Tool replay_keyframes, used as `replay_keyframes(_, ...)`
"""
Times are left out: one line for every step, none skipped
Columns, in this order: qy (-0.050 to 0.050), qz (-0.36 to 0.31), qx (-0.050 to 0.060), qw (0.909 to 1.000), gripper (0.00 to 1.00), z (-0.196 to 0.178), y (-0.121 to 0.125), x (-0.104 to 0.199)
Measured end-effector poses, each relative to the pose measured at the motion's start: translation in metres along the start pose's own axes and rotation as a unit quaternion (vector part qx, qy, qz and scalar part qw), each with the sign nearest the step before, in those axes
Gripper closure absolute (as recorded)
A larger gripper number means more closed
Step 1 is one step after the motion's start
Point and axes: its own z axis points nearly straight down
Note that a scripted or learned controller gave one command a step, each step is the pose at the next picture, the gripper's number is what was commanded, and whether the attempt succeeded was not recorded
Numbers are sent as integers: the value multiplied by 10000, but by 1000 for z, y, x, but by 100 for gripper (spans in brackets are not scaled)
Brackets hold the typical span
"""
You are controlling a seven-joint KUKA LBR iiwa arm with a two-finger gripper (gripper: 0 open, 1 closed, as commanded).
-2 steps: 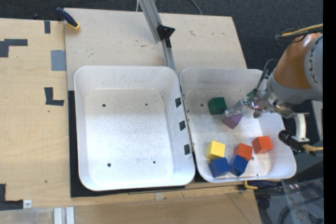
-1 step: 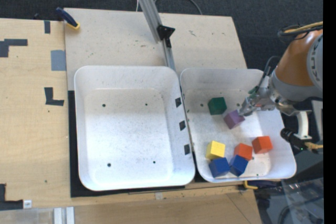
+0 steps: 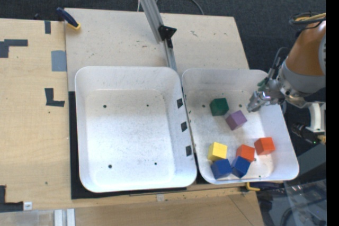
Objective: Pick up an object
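The tool [image 3: 255, 103], grip state unclear, hovers in the right bin [image 3: 288, 166] just beside the purple cube [image 3: 236, 119].

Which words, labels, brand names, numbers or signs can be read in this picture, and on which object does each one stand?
None: no readable text stands anywhere in this view.
The blocks in the right bin, such as the green block and the yellow block, have plain faces.
The grey tape pieces on the bench and the black marks on the wall between the bins bear no letters.
The arm shows no legible marking.
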Motion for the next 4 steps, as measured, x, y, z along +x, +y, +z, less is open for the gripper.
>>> replay_keyframes(-1,1,-6,10000,100,-54,-9,2)
replay_keyframes(4,1,10,10000,100,-60,-9,2)
replay_keyframes(15,-24,13,10000,100,-65,-9,59)
replay_keyframes(16,-25,18,10000,100,-73,-18,109)
